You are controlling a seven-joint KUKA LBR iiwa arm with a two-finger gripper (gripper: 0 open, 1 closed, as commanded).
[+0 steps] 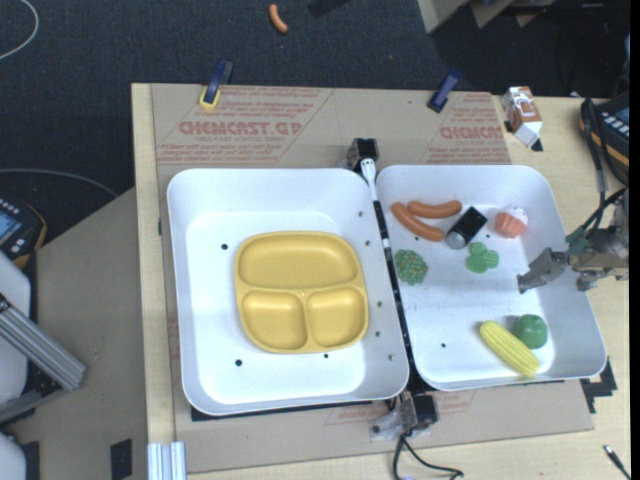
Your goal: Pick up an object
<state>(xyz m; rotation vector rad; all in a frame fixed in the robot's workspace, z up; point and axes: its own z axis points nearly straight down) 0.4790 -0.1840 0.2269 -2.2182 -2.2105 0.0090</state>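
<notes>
Here, the claw [535,273], its state impossible to tell, hovers at three o'clock above the right bin [578,340]; the nearby green pepper [530,329] looks light, smooth, slippery—grip its widest middle.

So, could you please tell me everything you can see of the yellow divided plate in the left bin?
The yellow plate is a rounded-rectangle tray, apparently matte plastic, with three compartments: one wide section along the far side and two smaller ones nearer the camera. It lies flat and upright, roughly centred on the floor of the left bin. Nothing lies in it and nothing else touches it.
</notes>
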